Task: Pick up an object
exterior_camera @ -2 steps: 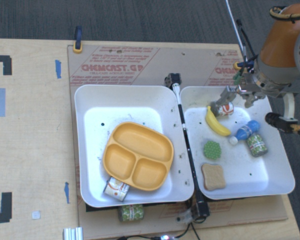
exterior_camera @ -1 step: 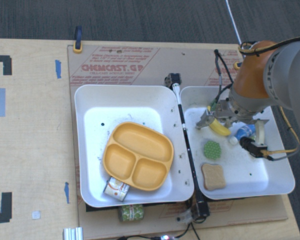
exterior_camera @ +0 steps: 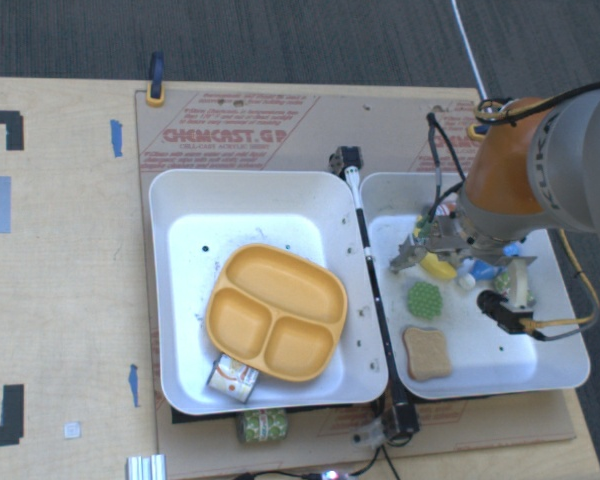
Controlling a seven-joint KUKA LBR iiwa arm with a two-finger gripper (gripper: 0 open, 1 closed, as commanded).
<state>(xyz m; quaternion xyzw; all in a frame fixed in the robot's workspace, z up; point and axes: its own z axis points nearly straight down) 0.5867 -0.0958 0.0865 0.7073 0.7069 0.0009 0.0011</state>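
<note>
The yellow object point(exterior_camera: 439, 265) looks like the likeliest target of the pick. It lies in the right bin point(exterior_camera: 560, 368), directly under the tool point(exterior_camera: 418, 252) and touching it or very nearly so. Other small things are crowded beside it.

The arm point(exterior_camera: 570, 158) reaches in from the right and bends down over the far half of that bin. This sets the tool low over the crowded patch rather than over the bin's bare floor. Whether the tool is released or clenched cannot be told from this slanted view, because the wrist covers most of it. Nothing can be seen raised off the bin floor, so no grasp can be claimed.

Just to the right of the tool lie a blue piece point(exterior_camera: 486, 269) and a small white piece point(exterior_camera: 466, 280), both close against the yellow object. Crowding of that kind could make a clean grip hard. Just in front of the tool, toward the camera, sits a green ball point(exterior_camera: 425, 300), with a narrow gap between it and the yellow object. Nearer the camera again lies a tan slice point(exterior_camera: 427, 353), well clear of the tool.

Far to the tool's left, in the left bin point(exterior_camera: 170, 268), a yellow divided tray point(exterior_camera: 277, 311) rests partly over a small carton point(exterior_camera: 232, 378), well out of the way. A green can point(exterior_camera: 263, 426) lies on the desk point(exterior_camera: 60, 268) outside both bins.
</note>
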